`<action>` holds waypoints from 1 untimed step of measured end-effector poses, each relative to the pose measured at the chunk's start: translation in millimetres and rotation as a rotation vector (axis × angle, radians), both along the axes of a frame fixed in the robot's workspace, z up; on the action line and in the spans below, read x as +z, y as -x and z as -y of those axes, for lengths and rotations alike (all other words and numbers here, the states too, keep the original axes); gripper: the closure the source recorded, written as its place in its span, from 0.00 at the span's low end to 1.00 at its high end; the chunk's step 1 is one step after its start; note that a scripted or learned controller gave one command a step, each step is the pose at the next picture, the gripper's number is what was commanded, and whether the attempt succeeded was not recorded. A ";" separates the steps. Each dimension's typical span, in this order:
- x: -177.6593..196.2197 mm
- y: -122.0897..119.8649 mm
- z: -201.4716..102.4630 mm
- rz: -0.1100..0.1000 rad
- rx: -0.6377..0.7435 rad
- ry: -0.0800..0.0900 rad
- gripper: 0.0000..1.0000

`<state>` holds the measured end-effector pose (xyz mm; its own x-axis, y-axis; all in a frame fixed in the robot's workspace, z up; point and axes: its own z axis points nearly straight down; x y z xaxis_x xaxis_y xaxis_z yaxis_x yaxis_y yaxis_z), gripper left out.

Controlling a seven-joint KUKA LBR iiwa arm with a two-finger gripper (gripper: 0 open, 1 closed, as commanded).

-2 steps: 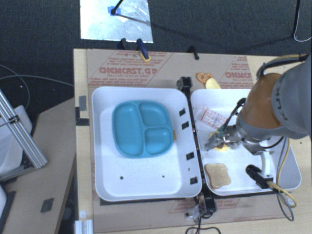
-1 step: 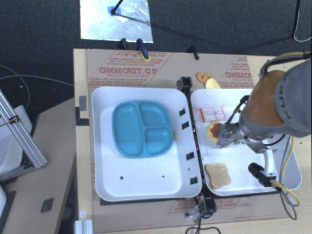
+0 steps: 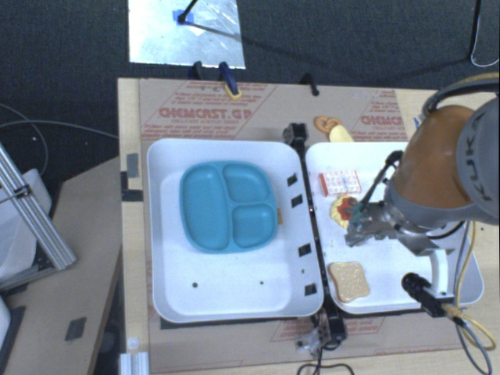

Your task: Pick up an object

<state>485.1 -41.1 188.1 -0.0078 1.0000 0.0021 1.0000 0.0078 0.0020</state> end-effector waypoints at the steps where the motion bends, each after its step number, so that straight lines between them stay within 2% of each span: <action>1: -3.7 -1.9 -74.4 0.000 0.000 0.000 1.00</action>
<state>486.9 33.3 184.3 -0.0080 1.0000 0.0017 1.0000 0.0080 0.0021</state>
